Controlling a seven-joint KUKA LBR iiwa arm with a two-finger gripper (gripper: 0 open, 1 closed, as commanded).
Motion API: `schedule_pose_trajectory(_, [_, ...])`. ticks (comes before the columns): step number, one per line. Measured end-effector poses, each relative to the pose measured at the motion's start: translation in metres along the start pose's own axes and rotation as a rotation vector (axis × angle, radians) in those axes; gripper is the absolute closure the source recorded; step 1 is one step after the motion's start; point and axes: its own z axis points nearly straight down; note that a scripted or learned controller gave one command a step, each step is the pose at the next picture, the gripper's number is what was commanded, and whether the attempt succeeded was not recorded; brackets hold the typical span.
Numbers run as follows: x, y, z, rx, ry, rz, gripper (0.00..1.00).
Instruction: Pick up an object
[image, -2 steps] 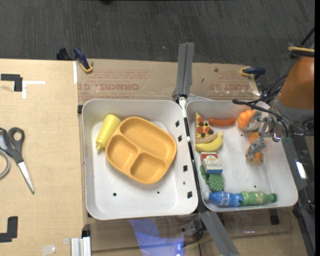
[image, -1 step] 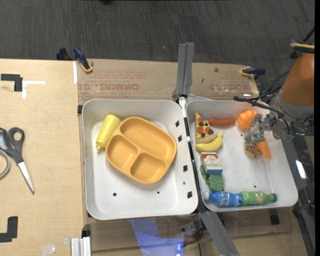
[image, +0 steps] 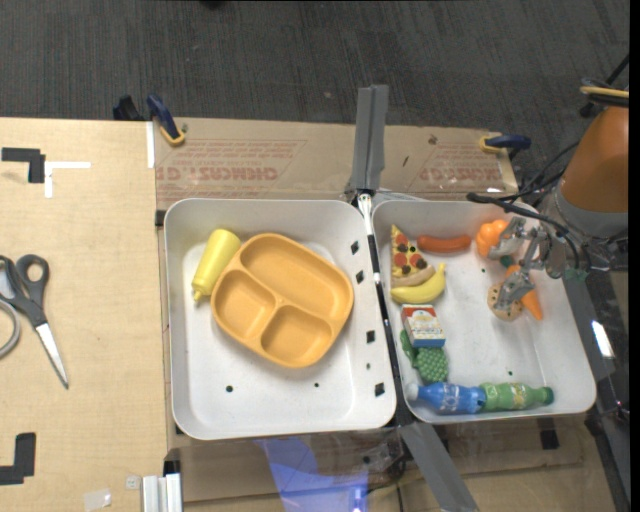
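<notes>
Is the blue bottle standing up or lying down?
Lying down. The blue bottle rests on its side along the front wall of the right bin, beside a green bottle.

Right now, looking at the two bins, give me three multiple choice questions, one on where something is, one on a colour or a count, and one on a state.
1. Where does the yellow divided plate lie?
A. in the left bin
B. in the right bin
C. on the wooden bench beside the scissors

2. How many compartments does that plate have?
A. two
B. three
C. five

3. How does the yellow mustard bottle lie?
A. standing upright in the right bin
B. on its side, against the plate's left edge
C. inside a plate compartment

Answers:
1 A, the plate rests on the left bin's floor.
2 B, one long section and two smaller ones show.
3 B, it lies flat beside the plate's rim.
</notes>
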Motion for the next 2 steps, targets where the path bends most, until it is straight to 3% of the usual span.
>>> schedule_pose_trajectory(1, [-0.002,-0.001,0.011,0.001,0.004,0.027,0.0])
schedule_pose_trajectory(2, [-0.004,0.0,-0.001,0.001,-0.004,0.024,1.0])
